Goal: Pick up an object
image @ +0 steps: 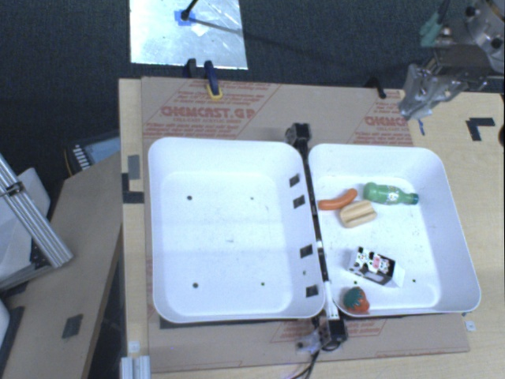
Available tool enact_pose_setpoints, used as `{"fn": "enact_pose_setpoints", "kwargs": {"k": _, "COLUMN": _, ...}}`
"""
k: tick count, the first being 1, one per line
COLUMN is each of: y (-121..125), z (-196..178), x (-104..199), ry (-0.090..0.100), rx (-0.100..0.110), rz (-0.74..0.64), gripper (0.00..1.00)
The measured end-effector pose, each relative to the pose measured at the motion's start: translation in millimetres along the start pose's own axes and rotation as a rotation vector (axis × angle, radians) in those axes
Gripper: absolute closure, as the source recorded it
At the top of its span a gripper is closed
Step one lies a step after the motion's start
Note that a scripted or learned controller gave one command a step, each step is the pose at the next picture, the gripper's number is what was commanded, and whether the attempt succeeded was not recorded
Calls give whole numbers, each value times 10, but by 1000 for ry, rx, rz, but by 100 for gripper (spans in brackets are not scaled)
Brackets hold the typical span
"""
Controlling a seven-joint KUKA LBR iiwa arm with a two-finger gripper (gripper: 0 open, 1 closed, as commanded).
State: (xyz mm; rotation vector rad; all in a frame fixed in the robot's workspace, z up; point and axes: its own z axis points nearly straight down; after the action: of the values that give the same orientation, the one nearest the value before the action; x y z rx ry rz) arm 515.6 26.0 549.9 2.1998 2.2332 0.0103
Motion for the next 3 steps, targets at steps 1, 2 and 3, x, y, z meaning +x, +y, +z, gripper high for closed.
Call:
{"fn": "enact_pose_setpoints", "kwargs": {"k": 1, "y": 6, "z": -109, "x": 0, "ry": 0, "rx": -2, "rz": -5, "gripper": 100}}
{"fn": "enact_pose_setpoints", "kwargs": {"k": 2, "y": 10, "z": -221, "x": -1, "ry": 0, "rx": -5, "rz": -10, "gripper": 100}}
{"fn": "enact_pose_setpoints", "kwargs": {"k": 3, "y": 15, "z": -335, "x": -2, "ry": 0, "rx": -9, "rz": -15, "gripper": 100}}
